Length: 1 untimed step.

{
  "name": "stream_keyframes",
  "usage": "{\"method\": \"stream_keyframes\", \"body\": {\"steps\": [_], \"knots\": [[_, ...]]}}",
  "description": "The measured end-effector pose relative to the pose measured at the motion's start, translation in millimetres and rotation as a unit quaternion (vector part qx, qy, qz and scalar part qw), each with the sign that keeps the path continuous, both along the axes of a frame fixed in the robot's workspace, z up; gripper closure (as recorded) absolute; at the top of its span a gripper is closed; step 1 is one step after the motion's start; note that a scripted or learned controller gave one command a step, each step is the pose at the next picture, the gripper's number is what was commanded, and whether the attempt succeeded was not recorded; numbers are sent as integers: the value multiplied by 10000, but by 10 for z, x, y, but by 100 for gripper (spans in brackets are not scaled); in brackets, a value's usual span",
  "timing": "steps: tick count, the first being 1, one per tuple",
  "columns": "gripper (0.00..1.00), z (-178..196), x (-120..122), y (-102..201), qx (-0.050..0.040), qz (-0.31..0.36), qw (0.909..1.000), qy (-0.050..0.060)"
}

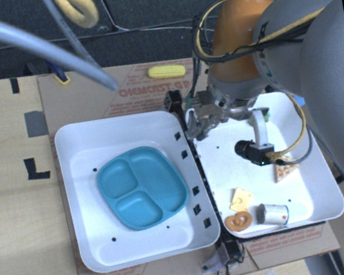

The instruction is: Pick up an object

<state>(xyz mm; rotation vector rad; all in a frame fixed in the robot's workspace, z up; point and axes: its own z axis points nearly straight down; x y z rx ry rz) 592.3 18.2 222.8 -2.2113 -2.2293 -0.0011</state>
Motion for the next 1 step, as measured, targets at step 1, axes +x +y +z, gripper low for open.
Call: {"method": "stream_keyframes", "body": {"steps": [1], "knots": [[100,-34,125,552,-1,-4,10000,5]]}}
